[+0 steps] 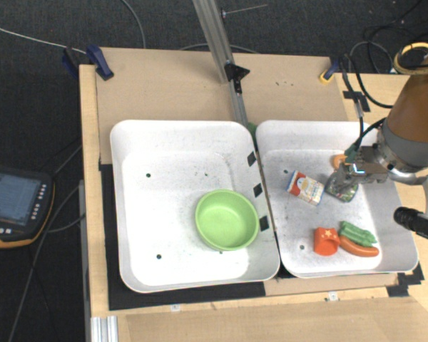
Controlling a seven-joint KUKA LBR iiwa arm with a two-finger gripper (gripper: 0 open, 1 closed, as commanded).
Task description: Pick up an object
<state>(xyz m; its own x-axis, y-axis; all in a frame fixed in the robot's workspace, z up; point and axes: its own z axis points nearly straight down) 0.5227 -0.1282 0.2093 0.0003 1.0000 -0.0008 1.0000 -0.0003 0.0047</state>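
Observation:
My gripper [343, 188] reaches down into the right bin [299, 137] from the right, its tip low near the bin floor in the middle right. Just left of it lies a small white and red carton [304, 188]. An orange item [338, 161] peeks out behind the gripper. Near the bin's front lie a red-orange toy [326, 241] and a green and orange vegetable-like toy [359, 238]. A light green bowl [226, 219] sits upright in the left bin [150, 162], at its front right.
A metal pole [215, 27] slants down from the top to the bins' shared back corner. Black clips [257, 189] mark the divide between the bins. A handheld pendant [14, 205] lies off the bench at far left.

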